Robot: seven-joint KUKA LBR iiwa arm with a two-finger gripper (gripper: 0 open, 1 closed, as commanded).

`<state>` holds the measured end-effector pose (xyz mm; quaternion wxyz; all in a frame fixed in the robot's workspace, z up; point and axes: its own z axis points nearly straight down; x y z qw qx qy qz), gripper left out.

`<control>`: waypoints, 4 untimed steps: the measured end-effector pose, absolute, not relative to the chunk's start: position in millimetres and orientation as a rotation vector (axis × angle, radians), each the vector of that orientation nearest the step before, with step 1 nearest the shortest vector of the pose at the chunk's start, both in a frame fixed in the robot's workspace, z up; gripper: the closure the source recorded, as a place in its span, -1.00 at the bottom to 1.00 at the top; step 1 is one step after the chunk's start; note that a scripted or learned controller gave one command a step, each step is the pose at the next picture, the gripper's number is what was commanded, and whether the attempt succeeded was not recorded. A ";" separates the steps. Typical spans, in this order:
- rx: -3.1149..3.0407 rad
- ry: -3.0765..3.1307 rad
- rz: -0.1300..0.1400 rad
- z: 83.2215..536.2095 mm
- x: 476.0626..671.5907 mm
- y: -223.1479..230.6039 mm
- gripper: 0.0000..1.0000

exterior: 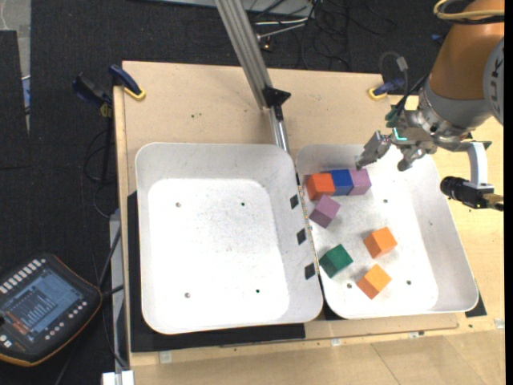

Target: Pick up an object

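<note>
Tool [387, 154] hovers over right bin [449, 239], upper area; can't tell its state. Nearest block, pink block [361, 180], sits just below-left of it, touching blue block [342, 181] beside orange block [321, 184].

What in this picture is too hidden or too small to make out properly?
- Arm: in the camera view, cut off by the top and right edges above its orange band.
- Gripper: too small and blurred to read how its fingers stand.
- Handheld screen: cut by the left edge; its display is too small to read.
- Pink block: one side is covered by the blue block pressed against it.
</note>
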<state>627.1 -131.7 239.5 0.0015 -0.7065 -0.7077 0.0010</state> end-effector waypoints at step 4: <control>-2.232 -2.231 -0.009 115.5 648.3 -138.9 -1.00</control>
